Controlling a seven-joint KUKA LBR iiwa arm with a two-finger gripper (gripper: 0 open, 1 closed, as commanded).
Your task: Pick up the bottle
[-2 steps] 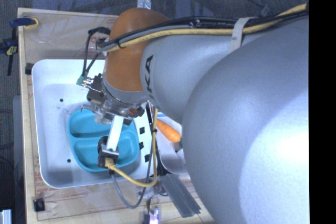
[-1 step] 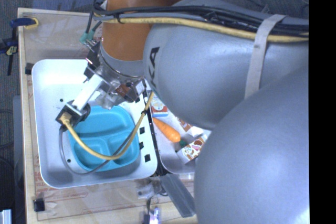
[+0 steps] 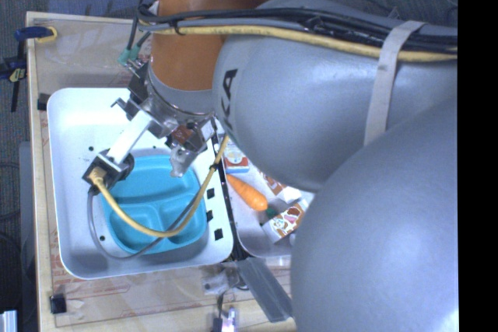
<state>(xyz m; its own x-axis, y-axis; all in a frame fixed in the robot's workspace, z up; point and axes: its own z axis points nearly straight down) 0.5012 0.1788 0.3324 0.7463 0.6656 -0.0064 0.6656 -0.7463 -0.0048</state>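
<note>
From above, the gripper (image 3: 180,159) hangs over the blue tray (image 3: 159,206) in the left bin (image 3: 66,167), whether open or closed I cannot tell, while right of that tray, in the right bin (image 3: 253,249), lie a carrot (image 3: 249,194) and a printed packet (image 3: 284,221), the bottle indistinct.

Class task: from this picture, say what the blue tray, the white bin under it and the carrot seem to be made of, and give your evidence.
Blue tray: likely moulded plastic, smooth and slightly glossy, with rounded compartments. White bin: probably plastic too, plain white with soft sheen and curved walls, though painted metal cannot be ruled out. Carrot: looks like a plastic toy, uniformly bright orange with a green end.
</note>
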